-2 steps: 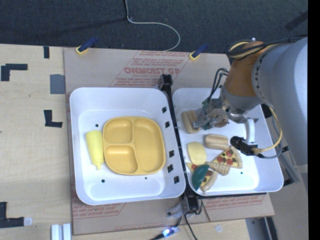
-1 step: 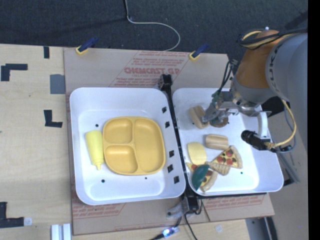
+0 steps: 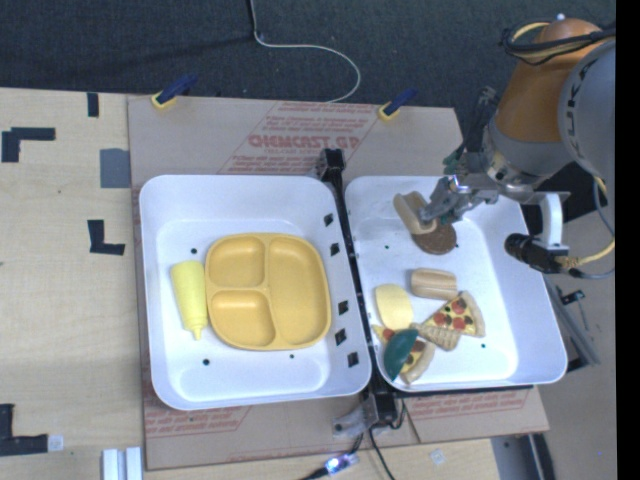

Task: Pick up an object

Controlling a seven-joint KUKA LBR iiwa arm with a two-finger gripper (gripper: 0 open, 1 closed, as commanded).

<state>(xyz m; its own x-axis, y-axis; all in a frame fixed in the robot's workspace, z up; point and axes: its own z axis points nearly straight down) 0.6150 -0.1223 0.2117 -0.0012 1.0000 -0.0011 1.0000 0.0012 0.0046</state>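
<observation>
Overhead, we see the gripper (image 3: 437, 211) low at the right bin's (image 3: 520, 363) back edge, seemingly pinching 1 tan-and-brown toy (image 3: 419, 223); grip unclear.

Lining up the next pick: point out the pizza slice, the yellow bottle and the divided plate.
pizza slice (image 3: 455, 317), camera view, on its topped face.
yellow bottle (image 3: 189, 293), camera view, mid-body.
divided plate (image 3: 268, 236), camera view, on its far rim.
</observation>
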